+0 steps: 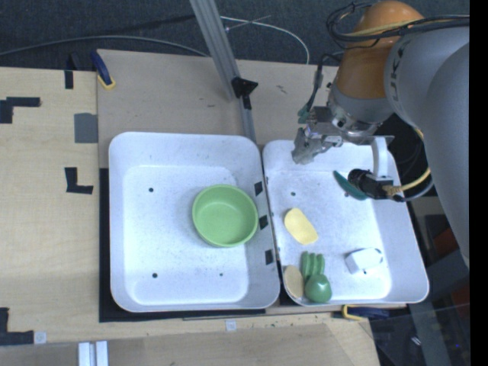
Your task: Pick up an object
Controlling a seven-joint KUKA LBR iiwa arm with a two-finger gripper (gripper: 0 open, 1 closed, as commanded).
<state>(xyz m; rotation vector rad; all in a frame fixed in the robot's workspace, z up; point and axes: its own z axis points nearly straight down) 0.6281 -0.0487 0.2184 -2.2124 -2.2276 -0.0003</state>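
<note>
At the near edge of the right bin [402,231], three things crowd the front rim. A cream, rounded piece [292,281] is tucked into the near-left corner. A green toy [313,276], ribbed above and round below, touches it on the right. A small white object [364,261] sits well apart towards the near-right corner. The cream piece is partly covered by the green toy, and its shape is hard to read.

A little further in, a yellow oval lump [300,226], perhaps a toy lemon, lies alone near the bin's left wall. Bare floor lies on its right and far sides, so the middle of this bin gives the most open room.

In the left bin [145,227], a green bowl [224,216] stands upright right of centre, near the wall shared with the right bin. The floor to its left is open.

Further back, a thin teal sliver [340,178] shows over the right bin's far half. It is too small to name.

The gripper [306,152] hangs over the far-left corner of the right bin, just beside the rim and well apart from every loose thing. It points downward with nothing seen in it. Whether its jaws are spread or pressed together cannot be told at this angle. The grey arm [435,75] behind it is cut off at the right edge.
</note>
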